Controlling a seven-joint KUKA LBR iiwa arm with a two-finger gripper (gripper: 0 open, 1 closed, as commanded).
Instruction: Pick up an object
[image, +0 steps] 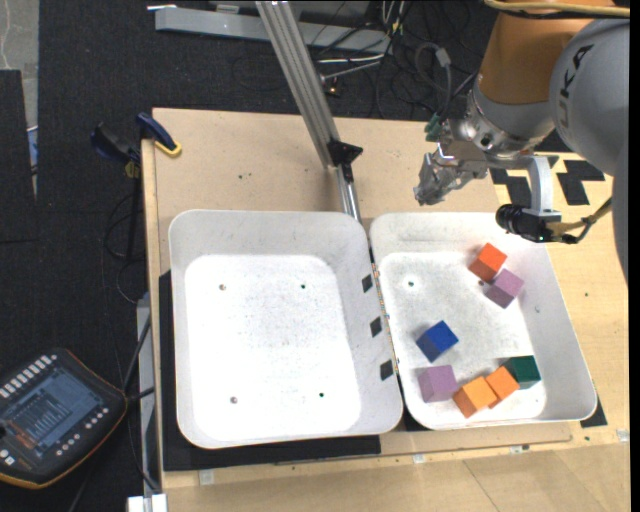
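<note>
Inside the right bin (560, 330) lie two orange, two purple, one blue, one green block; hand (437, 188) state unclear.

Six small blocks lie in the right bin (560, 330). An orange block (489, 261) touches a purple one (504, 287) near the back. A blue block (437, 340) sits alone, and purple (436, 383), orange (477, 393) and green (522, 373) blocks line the front.

From my seat: bench (250, 170), pale wood, bare along the far strip. Two white bins sit on it side by side, edges touching. Left bin (190, 235) has a speckled floor. Right bin (400, 235) holds small blocks toward its right and near parts. A blue-and-yellow clamp (150, 130) grips the bench's far left corner. A metal post (345, 175) stands on the bench just beyond the bins' seam.
</note>
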